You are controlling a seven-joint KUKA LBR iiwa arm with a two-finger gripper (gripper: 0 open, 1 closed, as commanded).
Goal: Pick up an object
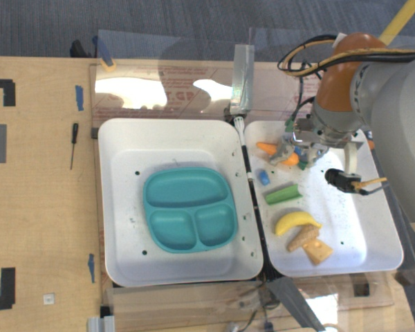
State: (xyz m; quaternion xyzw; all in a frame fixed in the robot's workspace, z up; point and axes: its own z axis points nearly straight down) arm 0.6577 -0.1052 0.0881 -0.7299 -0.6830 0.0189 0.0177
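**Object for picking:** none lifted. Likeliest candidate, judged by nearness, is the orange piece, lying in the far part of the right bin, right at the gripper. Whether the two touch cannot be told.

**Gripper:** low over the far left part of the right bin. How far open it is cannot be told, and nothing can be seen held in it.

**Same bin, going outward:**
- second orange piece, near the far left corner
- small blue piece, by the left wall
- green piece, near the middle
- yellow banana, nearer the front
- tan piece, touching or just beside the banana on its near side

**Left bin:** one teal divided plate with three compartments, well apart from the gripper.

**Bench:** a screwdriver lies left of the left bin.

**Progress, as a judgement:** the approach looks made, the gripper being down among the objects. The grasp is unconfirmed and the lift is not yet done. Every object listed rests on a bin floor, so closing on one piece and raising it clear are both left to do
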